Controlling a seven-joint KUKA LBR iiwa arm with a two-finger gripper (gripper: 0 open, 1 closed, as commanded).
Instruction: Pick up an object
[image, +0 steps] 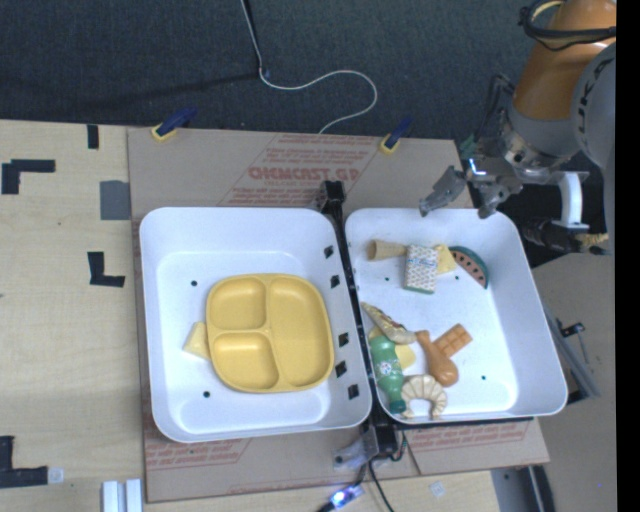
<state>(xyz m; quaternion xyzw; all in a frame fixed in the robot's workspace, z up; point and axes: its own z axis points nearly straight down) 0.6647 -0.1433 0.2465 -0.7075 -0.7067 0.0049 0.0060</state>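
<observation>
My gripper (463, 202) hangs above the far edge of the right bin (525, 300), its two grey fingers spread apart with nothing between them. Below it in that bin lie an ice-cream cone (384, 249), a pale sponge-like block (422, 268) and a watermelon slice (472, 264). Nearer the front sit a banana-like piece (388, 325), an orange drumstick-shaped toy (443, 353), a green bottle (385, 366) and a shrimp (425, 399). All of these lie apart from the gripper.
The left bin (170, 300) holds a yellow divided plate (270, 332) with a yellow wedge (195, 341) tucked beside it. Black clips join the bins along the middle wall (345, 290). A white cable (330, 85) loops across the dark floor behind the cardboard.
</observation>
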